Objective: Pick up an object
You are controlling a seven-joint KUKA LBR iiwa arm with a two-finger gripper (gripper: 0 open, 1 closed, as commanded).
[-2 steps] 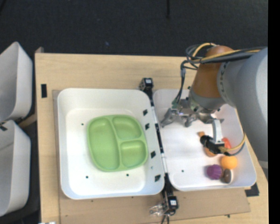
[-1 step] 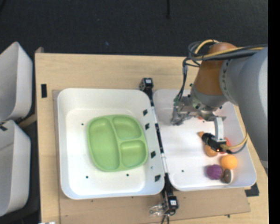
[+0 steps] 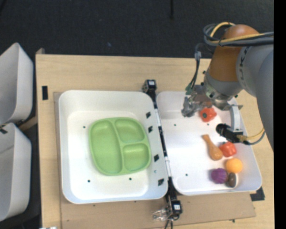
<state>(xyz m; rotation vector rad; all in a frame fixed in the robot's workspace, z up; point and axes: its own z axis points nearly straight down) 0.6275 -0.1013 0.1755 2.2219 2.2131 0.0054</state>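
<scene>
1. My arm (image 3: pixel 238 56) reaches in from the right, grey with its orange band, and hangs over the far end of the right bin (image 3: pixel 181 175). The left bin (image 3: pixel 69 128) holds a green divided tray (image 3: pixel 119 144) that I judge too broad and flat for my fingers.

2. My gripper (image 3: pixel 193 105) sits low at the right bin's far end, just beside a small red piece (image 3: pixel 208 114). Whether it is spread or pinched I cannot tell, and I see nothing held in it.

3. That red piece, with a bit of green on top, is the nearest candidate. It looks like hollow plastic toy food: light, stiff, smooth, likely to squirt out of a shallow pinch. I would take it across its widest middle.

4. Farther toward the near end lie an orange-tan pear-like piece (image 3: pixel 211 147) touching a red-orange piece (image 3: pixel 228 150). Crowding makes these awkward.

5. Near the right bin's corner sit an orange ball (image 3: pixel 234 165), a purple piece (image 3: pixel 219 175) and a small brown piece (image 3: pixel 231 179), close together. Round and slick, I judge; they would roll.
</scene>
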